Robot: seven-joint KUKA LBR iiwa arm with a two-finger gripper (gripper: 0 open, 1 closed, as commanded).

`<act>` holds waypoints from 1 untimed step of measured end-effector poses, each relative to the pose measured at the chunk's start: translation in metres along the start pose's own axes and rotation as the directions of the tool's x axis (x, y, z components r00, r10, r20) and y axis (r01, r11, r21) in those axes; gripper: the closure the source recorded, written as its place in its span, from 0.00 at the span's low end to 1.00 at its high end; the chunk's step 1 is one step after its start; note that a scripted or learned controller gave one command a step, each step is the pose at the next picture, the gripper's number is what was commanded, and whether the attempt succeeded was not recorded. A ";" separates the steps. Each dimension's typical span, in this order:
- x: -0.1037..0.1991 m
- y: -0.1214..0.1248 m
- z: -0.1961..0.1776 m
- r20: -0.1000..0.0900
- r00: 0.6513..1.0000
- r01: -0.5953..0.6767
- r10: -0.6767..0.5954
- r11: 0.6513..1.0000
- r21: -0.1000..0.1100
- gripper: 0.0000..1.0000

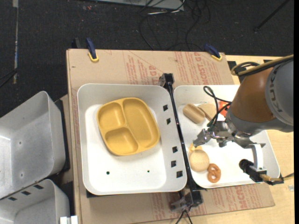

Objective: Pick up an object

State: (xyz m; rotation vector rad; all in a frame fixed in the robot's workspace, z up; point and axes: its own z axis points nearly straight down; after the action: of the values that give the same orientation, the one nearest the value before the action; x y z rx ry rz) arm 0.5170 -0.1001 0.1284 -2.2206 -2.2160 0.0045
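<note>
Camera view: a pale, smooth, round bun-like object (199, 160) is seen in the right shallow white bin (233, 169), touching a small brown twisted pretzel (214, 172), with a tan oblong bread roll (193, 113) farther up. The pincer (208, 136) is poised just above the round object; whether it is released or clenched cannot be told. The approach step appears in hand; a descent is judged next. A matte yellow three-compartment plastic plate (127, 125) lies in the left bin (93, 171) on the tabletop.

The gripper (203, 140) is hanging over the right bin (271, 146). A round bun (199, 160) is lying just below it, a pretzel (214, 172) beside that, and a bread roll (193, 113) above. A yellow plate (127, 125) is sitting far to its left.
</note>
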 end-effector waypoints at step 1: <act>0.001 0.000 0.038 0.000 1.000 0.000 0.000 1.000 -0.001 0.00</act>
State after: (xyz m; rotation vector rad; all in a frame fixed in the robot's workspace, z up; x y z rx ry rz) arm 0.5163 -0.0995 0.0900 -2.2209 -2.2164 0.0034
